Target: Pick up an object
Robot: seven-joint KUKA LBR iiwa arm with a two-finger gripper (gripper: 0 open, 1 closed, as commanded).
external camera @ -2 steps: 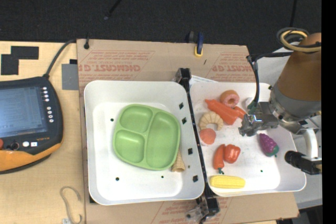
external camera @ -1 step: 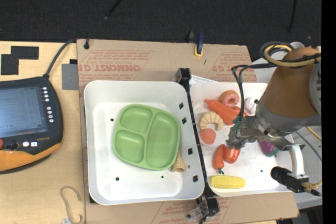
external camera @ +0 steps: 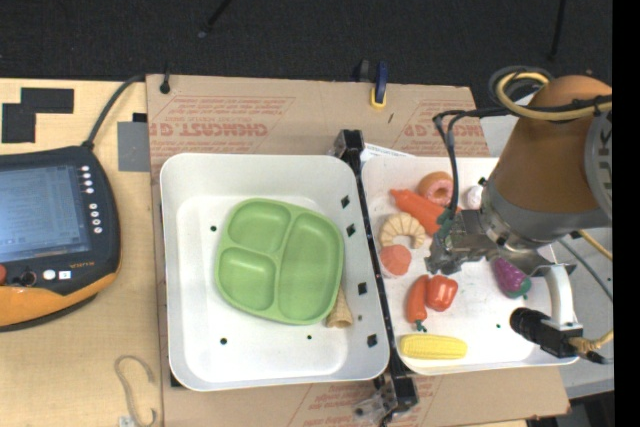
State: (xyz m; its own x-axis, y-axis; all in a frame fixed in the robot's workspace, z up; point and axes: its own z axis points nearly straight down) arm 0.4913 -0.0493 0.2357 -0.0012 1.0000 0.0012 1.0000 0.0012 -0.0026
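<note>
The dark two-finger gripper (external camera: 447,255) hangs low in the right white bin (external camera: 480,340), just above the red plastic pepper (external camera: 432,294) and beside the pale croissant-shaped toy (external camera: 405,230); its grip is unreadable from here.

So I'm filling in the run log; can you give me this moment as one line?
gripper: low in right bin, nothing seen held | nearest: red pepper, croissant | left bin: green plate
</note>
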